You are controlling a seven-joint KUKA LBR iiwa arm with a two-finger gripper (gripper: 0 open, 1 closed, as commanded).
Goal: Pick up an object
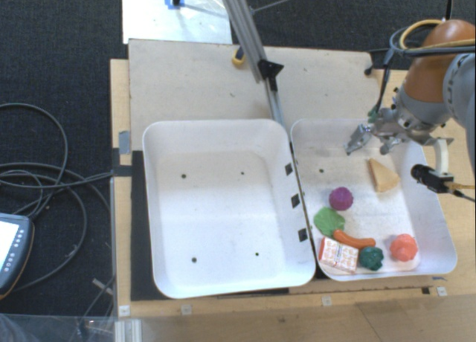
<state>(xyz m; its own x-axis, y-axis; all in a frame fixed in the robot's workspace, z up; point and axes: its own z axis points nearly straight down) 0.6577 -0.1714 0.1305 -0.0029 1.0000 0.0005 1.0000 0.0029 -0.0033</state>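
Going left to right: tablet (pixel 9 247) and cables (pixel 44 177) on the dark floor at far left, off the bench. Left bin (pixel 160 140) sits on the bench, holes in its floor. Pole (pixel 249 32) slants down from the far edge to the gap between the bins.

Right bin (pixel 439 247) has all the objects. Purple ball (pixel 341 198) near the bin's middle. Green leaf (pixel 328 221) just near-left of it, touching or almost. Carton (pixel 338 255) at the near wall, red and white. Carrot (pixel 354 240) lies flat between leaf and carton, right end near the broccoli (pixel 371 258). Broccoli just right of carton. Orange fruit (pixel 403 247) in the near right corner, just right of broccoli, apart from it. Cheese wedge (pixel 383 175) lies alone in the far right part, well apart from the near cluster.

Gripper (pixel 362 140) hangs over the far part of the right bin, fingers pointing left and down. Fingers look slightly apart, nothing between them. Cheese wedge is the closest object, just near-right of the fingertips, not touching. Purple ball is further off, nearer the camera.

Arm (pixel 435 73) comes in from the right, orange band at top right, wrist bent down over the bin's far right edge. Black cable part (pixel 431 178) sticks out by the right wall.
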